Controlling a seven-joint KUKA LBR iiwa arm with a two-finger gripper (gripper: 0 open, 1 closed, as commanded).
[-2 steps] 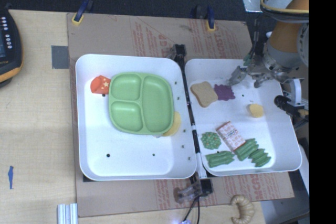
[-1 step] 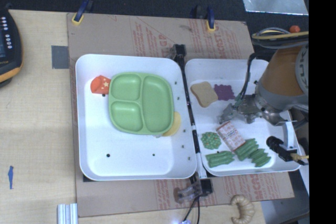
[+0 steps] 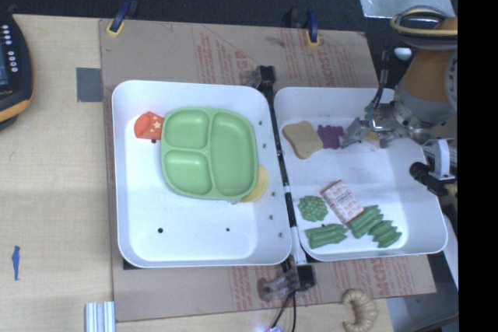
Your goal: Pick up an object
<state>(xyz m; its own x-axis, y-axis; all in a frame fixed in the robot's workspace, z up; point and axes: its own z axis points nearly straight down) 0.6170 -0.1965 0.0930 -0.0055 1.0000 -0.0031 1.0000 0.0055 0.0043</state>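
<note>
Arm [image 3: 424, 78]: reaches in from the right, low over the right bin [image 3: 405, 167].
Hand [image 3: 364, 130]: beside the purple toy [image 3: 330, 136] (whether spread or pinching, I cannot tell).

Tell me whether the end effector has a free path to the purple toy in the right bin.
Probably yes: the end effector sits just right of the purple toy, nothing between them; the tan bread piece lies on the far side.
</note>
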